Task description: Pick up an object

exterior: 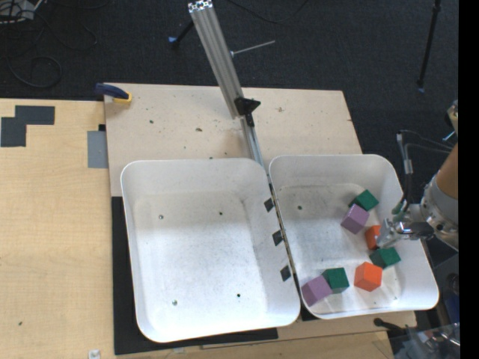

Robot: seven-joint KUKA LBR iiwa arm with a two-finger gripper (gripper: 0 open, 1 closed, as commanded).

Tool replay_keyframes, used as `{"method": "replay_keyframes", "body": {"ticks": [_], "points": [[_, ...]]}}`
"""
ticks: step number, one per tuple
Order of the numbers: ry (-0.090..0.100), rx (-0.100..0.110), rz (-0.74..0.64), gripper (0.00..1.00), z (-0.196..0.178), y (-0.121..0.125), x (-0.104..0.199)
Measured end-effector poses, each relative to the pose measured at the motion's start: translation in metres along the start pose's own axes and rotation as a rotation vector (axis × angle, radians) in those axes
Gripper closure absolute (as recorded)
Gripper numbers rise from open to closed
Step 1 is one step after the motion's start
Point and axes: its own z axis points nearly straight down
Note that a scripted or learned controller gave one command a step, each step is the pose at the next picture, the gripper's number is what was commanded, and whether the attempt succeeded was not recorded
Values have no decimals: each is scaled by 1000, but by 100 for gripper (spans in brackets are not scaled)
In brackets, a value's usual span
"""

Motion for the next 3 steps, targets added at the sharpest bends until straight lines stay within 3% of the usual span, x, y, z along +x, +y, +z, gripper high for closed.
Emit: {"method": "replay_keyframes", "body": {"ticks": [2,3], "points": [[0,2,0,100,-75,5,-4],[3,6,-3,100,-73,17,39]]}}
